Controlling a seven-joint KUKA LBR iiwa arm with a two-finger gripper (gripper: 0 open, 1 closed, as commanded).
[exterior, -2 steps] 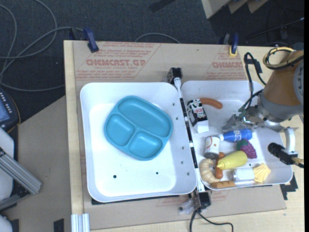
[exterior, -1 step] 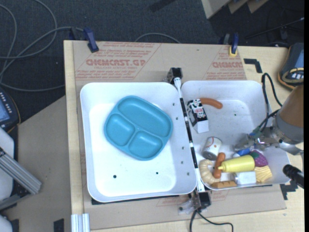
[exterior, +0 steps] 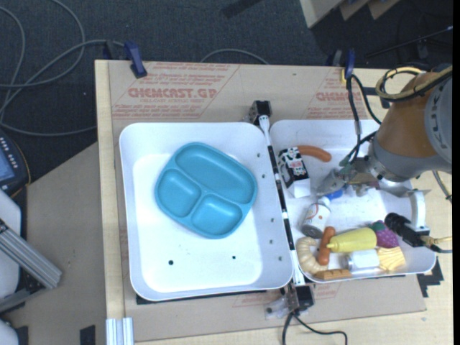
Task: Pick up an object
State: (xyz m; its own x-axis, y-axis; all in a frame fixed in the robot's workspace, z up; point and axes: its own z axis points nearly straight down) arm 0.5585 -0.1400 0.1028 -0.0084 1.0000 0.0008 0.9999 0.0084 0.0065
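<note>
So far nothing is lifted: the gripper (exterior: 343, 180) sits low in the right bin (exterior: 338, 130), toward its far side, and its end is a dark blur under the wrist, so I cannot tell whether it grips anything. No object shows between its tips, so I judge the pick not yet made; a grasp and a lift remain. Nearest candidates: a small white cup (exterior: 319, 210) just near of it, an orange sausage (exterior: 314, 152) far-left, a black-and-white carton (exterior: 292, 165) by the left wall. A heap lies at the bin's near edge: yellow bottle (exterior: 353, 241), purple grapes (exterior: 388, 237), bread-coloured ring (exterior: 307, 251). Which one is targeted I cannot tell. The left bin (exterior: 144, 228) bears a blue tray (exterior: 205, 189), three-sectioned, well apart from the arm.
</note>
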